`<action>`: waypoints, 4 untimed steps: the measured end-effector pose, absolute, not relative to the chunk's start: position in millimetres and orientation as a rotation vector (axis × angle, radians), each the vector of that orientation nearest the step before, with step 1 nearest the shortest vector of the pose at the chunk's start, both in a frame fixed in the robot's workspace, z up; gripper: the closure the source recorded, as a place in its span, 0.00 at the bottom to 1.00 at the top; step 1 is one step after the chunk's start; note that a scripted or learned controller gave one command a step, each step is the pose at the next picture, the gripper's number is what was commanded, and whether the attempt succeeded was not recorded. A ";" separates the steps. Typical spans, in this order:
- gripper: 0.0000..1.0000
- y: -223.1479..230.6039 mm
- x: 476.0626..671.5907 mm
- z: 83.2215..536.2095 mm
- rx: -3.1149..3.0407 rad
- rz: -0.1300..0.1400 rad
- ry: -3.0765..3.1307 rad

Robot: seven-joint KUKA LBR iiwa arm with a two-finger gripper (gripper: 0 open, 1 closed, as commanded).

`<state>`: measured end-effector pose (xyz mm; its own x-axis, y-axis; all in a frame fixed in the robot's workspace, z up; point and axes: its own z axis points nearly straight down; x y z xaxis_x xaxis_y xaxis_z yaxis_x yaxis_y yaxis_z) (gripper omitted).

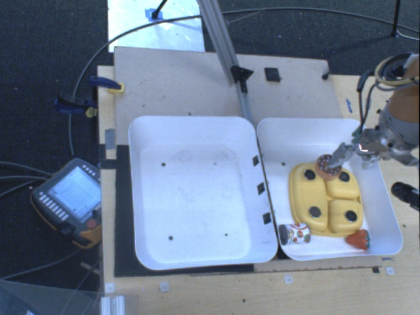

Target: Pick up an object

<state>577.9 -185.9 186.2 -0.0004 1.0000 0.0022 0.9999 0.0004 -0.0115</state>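
— Gripper (336, 157) was reaching in over the right bin (391, 205), low, right at the upper edge of the yellow tray (326, 199).

— Open or closed?

— I couldn't tell; it was too small and blurred from where I stood.

— And what lay near it?

— A brown ring-shaped thing, like a doughnut (327, 166), sat on the tray just beside the tip, maybe touching. Whether it was gripped, I couldn't say.

— Anything else?

— A small can (294, 233) lay well below it, at the bin's near corner, and a red strawberry (358, 239) lay below, past the tray.
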 end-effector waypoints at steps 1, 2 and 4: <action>0.00 -185.3 581.1 194.1 -2.218 -0.001 -2.227; 0.00 -186.6 586.7 151.5 -2.219 0.001 -2.225; 0.00 -189.7 590.1 126.9 -2.226 -0.012 -2.236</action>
